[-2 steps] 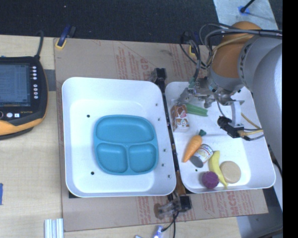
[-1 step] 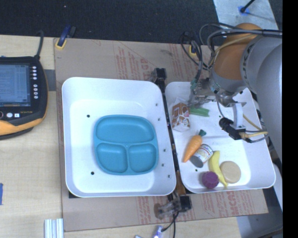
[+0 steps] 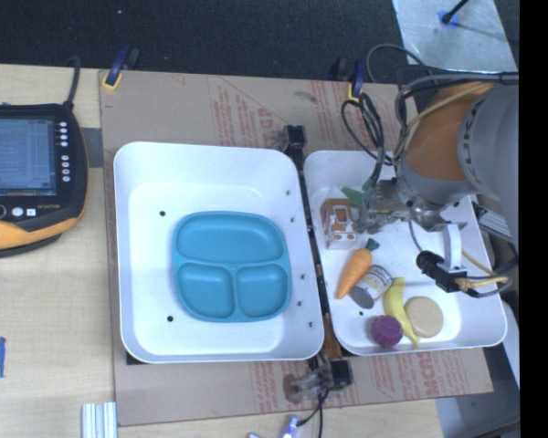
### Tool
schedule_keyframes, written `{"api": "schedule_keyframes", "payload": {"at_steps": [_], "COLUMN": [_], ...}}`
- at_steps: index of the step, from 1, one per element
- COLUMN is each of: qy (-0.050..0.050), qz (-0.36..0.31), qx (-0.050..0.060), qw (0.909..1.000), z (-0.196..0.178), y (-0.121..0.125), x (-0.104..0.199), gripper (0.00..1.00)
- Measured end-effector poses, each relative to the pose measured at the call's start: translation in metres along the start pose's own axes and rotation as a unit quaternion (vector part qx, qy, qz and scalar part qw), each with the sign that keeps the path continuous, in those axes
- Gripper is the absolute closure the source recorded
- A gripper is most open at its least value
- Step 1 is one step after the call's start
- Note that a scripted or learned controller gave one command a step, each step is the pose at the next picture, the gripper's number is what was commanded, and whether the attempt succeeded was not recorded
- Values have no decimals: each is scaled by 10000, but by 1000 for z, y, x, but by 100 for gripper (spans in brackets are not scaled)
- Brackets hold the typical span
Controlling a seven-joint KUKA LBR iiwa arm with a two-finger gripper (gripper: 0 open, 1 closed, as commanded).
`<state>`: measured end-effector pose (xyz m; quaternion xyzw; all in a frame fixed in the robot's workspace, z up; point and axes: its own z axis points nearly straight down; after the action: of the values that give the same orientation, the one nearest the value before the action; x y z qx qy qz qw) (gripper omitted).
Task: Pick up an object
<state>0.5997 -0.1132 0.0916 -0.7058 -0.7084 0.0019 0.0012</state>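
Hovering arm over right bin (image 3: 493,336), nothing lifted yet.
Left bin (image 3: 137,327) holds blue tray (image 3: 230,265); tool (image 3: 376,210) at right-centre near brown block (image 3: 337,221), grip state cannot tell; carrot (image 3: 354,271), banana (image 3: 397,305), purple fruit (image 3: 387,330) lie lower right, ungrasped.

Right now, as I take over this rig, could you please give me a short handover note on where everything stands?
Tool: low over the right bin's upper left, beside the brown-and-white toy; whether it is open or shut can't be told, and nothing is visibly held.
Right bin: carrot, small can, banana, purple ball, tan disc.
Left bin: blue divided tray.
Done: no pick visible yet.
Left: grasp one object and lift it.
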Motion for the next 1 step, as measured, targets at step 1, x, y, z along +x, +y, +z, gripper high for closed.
{"api": "schedule_keyframes", "payload": {"at_steps": [1], "qy": [1], "qz": [1], "qx": [-2], "qw": [10000], "z": [0], "y": [0], "x": [0], "gripper": [0]}}
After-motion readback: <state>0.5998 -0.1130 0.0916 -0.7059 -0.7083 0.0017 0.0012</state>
